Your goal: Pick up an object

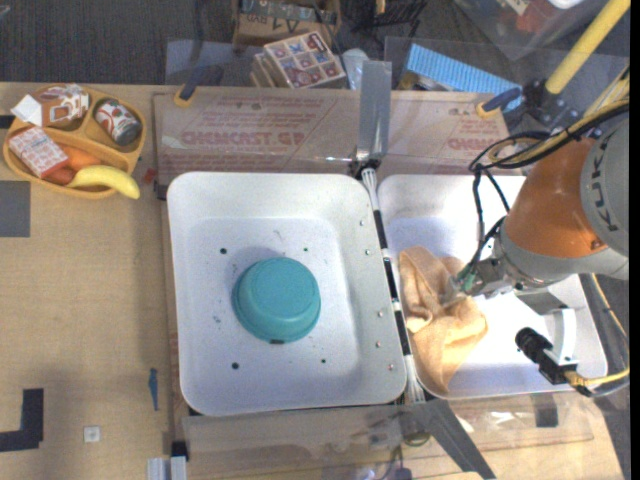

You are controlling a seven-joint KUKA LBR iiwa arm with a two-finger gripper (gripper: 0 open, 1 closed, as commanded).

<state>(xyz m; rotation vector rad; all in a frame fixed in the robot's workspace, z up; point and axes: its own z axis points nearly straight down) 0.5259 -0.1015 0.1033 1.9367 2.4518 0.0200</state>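
While the tool (468,281) sits at the right edge of the tan cloth (445,340) in the right bin (560,193), the cloth's bulk lies toward the left bin (200,208). Whether the tool is clamped cannot be told.

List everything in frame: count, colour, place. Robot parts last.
bins: 2, white, side by side on the bench; left bin, right bin
bowl: 1, teal, middle of the left bin
cloth: 1, tan, crumpled along the left side of the right bin
tray: 1, yellow-orange, far left corner of the bench, holding toy food
banana: 1, yellow, at the tray's near edge
arm: 1, grey with an orange band, reaching in from the right over the right bin
gripper: 1, dark, down at the cloth's upper right edge
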